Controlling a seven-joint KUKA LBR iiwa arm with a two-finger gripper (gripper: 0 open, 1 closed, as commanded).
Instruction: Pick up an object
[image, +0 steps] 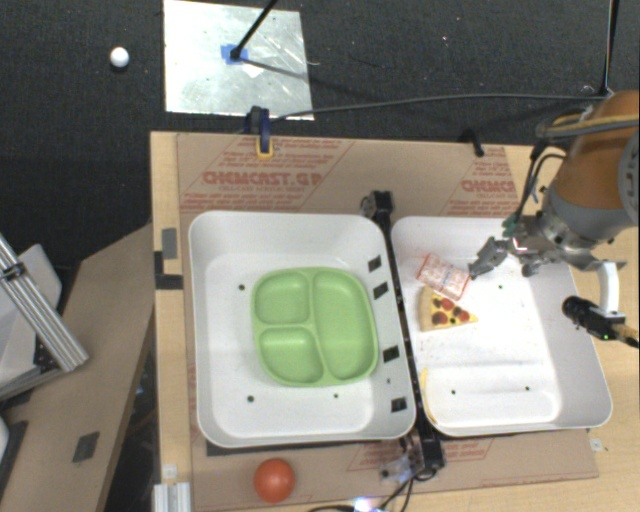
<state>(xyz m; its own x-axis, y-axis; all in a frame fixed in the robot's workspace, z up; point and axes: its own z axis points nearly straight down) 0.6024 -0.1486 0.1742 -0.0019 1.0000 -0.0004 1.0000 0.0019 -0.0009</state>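
Dark black cloth behind, and in front of it a tan board (300, 170) printed with red lettering, carrying two shallow white bins side by side; a silvery sheet (236, 58) lies flat on the cloth up top, and a small white ball (120, 57) sits well off toward the upper left corner. Left bin (215, 300) holds a green divided tray (313, 326), three compartments, lying flat near the middle; right bin (570, 395) is where the action is. The arm (598, 160) comes in from the right, orange band showing above the grey wrist; the gripper (488, 260) hangs low over the upper part of the right bin, angled toward the divider; whether its tips are spread or pressed together, cannot tell from up here, and nothing shows between them. Just beside the gripper, toward the divider, lies a small clear packet with red print (442, 273); touching its lower edge, a toy pizza slice (443, 313), yellow with red spots, flat on the bin floor. Down front on the board, outside both bins, a red-orange ball (274, 479).
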